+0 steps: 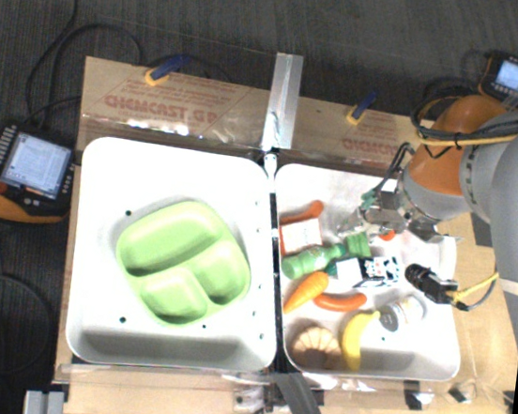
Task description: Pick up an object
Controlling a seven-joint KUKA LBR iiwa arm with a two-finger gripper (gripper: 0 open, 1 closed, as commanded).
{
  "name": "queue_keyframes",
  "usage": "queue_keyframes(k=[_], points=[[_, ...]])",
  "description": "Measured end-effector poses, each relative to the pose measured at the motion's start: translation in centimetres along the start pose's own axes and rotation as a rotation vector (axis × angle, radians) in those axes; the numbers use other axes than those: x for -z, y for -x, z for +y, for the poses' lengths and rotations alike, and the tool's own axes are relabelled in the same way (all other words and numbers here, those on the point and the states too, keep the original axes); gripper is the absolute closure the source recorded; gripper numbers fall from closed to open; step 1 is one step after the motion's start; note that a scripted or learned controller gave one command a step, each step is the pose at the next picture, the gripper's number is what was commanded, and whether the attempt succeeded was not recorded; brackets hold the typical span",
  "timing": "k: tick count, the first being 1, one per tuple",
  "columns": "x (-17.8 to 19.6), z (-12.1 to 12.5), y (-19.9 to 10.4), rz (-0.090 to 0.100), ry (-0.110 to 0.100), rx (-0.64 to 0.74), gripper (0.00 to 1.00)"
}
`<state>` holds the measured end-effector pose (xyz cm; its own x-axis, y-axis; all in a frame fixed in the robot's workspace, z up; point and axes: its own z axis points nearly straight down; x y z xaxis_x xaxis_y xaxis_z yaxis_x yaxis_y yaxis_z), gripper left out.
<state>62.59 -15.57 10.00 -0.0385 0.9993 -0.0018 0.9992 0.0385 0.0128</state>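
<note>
My gripper (372,216) hangs low over the back of the right bin (438,353), just behind the pile of toys. Beneath and in front of it lie a green bottle (312,257) and a small black and white box (379,269). An orange carrot (304,292), a red sausage (340,302), a yellow banana (354,336) and a brown bread roll (314,342) fill the front of the bin. A second orange-red piece (302,212) lies at the back left. From this angle the wrist hides what the gripper touches.
The left bin (86,302) holds a green divided plate (184,261). A grey can (398,314) lies by the banana. A metal post (283,100) stands behind the divider between the bins. Cables and a black part (429,282) hang off the arm at the right.
</note>
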Motion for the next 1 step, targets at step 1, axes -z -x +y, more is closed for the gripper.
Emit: queue_keyframes(k=[1], points=[[12.29, -0.65, -7.9, 0.001, -0.014, -0.071, 1.0]])
